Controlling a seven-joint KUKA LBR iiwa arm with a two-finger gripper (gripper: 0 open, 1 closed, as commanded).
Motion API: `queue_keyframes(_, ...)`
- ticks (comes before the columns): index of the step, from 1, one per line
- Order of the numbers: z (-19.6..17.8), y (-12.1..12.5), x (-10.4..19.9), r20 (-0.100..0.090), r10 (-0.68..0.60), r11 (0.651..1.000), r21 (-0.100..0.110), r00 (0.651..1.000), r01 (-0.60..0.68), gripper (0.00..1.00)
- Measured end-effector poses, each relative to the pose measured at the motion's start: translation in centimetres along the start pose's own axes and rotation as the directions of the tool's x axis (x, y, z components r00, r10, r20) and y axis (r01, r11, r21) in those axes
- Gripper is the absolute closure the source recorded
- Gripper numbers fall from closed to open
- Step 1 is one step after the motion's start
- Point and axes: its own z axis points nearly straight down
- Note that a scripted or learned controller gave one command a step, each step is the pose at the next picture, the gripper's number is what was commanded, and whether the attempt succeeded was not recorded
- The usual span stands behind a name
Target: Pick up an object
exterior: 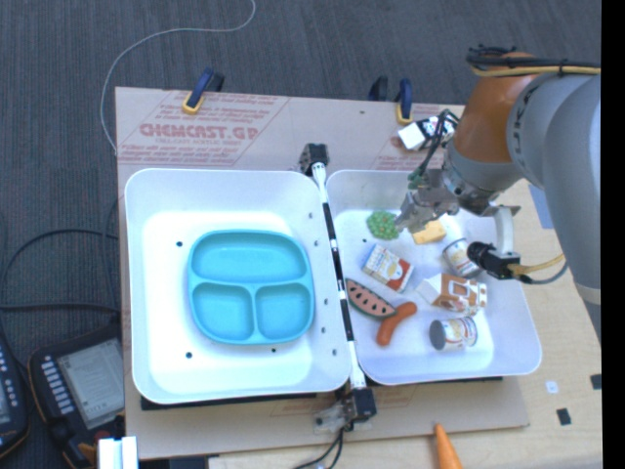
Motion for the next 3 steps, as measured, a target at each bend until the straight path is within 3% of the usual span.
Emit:
queue_keyframes(1,0.0,0.0,0.0,0.000,0.000,1.000,0.000,1.000,0.000,0.00)
queue_keyframes(2,4.0,-2.5,2.0,0.002,0.001,1.000,-0.007,1.000,-0.001,0.00)
queue_keyframes(3,2.9,-2.3,2.0,0.002,0.001,1.000,-0.011,1.000,-0.001,1.00)
